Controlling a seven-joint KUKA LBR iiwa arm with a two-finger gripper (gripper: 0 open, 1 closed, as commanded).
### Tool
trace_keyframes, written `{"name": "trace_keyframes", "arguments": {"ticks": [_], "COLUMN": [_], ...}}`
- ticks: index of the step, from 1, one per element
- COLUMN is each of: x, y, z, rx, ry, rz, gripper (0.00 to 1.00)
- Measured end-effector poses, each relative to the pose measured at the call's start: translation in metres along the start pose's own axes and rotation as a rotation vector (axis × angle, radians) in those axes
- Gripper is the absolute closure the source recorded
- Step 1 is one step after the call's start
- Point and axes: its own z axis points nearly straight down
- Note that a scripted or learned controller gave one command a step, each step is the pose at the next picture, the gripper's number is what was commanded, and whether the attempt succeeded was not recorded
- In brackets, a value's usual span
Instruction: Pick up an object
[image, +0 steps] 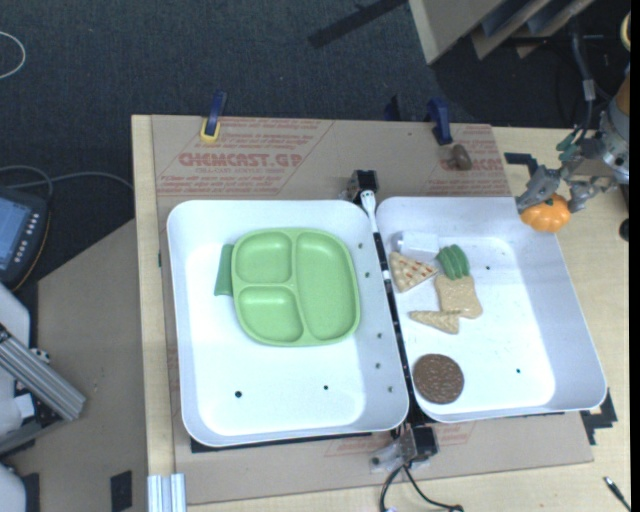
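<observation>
Hanging at the far right corner of the right bin (560, 300), above its rim, an orange object (546, 216) sits between the fingers of the hand (556, 192), which look closed on it. Lifting slowly and straight would best keep the grip.

Bright even light, soft shadows, slightly grainy

A dark blue-grey carpeted floor (150, 60) surrounds the bench (150, 330), whose pale wood top carries a brown cardboard sheet (300, 155) with red lettering, held by a yellow clamp (211, 122) and a blue clamp (439, 120) at its far edge. Cables (70, 185) trail across the carpet at left
</observation>
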Motion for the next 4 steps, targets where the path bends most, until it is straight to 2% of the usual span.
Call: {"name": "trace_keyframes", "arguments": {"ticks": [1, 2, 4], "x": [0.054, 0.103, 0.203], "y": [-0.009, -0.005, -0.003], "z": [0.009, 0.001, 0.008], "rx": [0.010, 0.008, 0.010], "ry": [0.006, 0.006, 0.006], "rz": [-0.004, -0.005, -0.005], "gripper": [1.00, 1.00, 1.00]}}
